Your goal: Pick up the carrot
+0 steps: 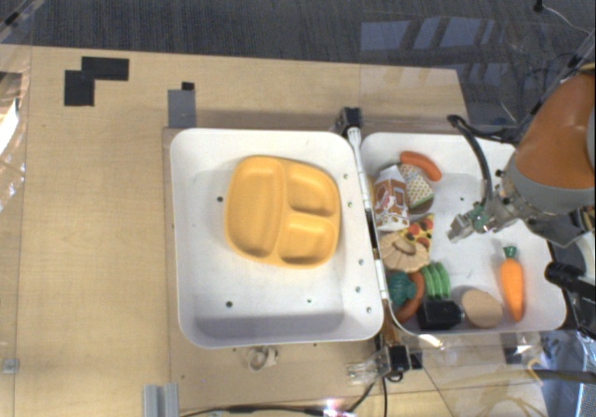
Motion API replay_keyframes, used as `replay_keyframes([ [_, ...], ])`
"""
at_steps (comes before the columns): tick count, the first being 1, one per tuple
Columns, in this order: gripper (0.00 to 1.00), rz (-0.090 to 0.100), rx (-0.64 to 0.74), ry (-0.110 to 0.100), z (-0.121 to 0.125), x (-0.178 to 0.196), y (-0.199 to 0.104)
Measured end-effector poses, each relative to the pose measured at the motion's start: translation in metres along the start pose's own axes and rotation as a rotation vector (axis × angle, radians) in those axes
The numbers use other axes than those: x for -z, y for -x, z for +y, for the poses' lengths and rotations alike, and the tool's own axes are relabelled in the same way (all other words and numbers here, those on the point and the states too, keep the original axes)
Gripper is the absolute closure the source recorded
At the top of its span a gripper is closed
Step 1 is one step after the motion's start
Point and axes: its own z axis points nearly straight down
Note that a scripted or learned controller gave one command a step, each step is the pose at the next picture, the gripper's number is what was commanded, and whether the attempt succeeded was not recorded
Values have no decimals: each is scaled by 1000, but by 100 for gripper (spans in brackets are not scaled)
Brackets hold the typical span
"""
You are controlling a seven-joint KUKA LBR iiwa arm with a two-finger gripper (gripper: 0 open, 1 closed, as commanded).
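- Starting in the left bin (186,248), a yellow divided plate (282,210) sits near its middle, compartments up, an open landing spot by the look of it, though the task only asks for a lift.
- Crossing the divider, the right bin (549,313) has toy food crowded along its nine o'clock wall: a sausage (420,164) up at eleven o'clock, a printed carton (391,201) below it, a pizza slice (408,248), a green ridged vegetable (434,278), and a black piece (438,315) down at seven o'clock.
- That crowding leaves the right half of the bin fairly free, which helps the reach.
- A beige egg-like piece (481,308) rests at six o'clock, just beside the target.
- And there's the carrot (511,283), lying flat at about five o'clock in the right bin, green top pointing to twelve, nothing on top of it.
- The gripper (477,220) hangs at roughly eleven o'clock from the carrot, close but apart from it, nothing held.
- Jaws: too small and cluttered to call; I cannot tell.
- The arm comes in from three o'clock, orange band (559,127) high over the bin's edge, wrist angled down and leftward.
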Motion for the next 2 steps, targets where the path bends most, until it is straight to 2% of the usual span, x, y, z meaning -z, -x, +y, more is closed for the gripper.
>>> replay_keyframes([
  [1,100,-8,200,0,-33,87,68],
  [2,100,-7,637,1,-61,-80,66],
])
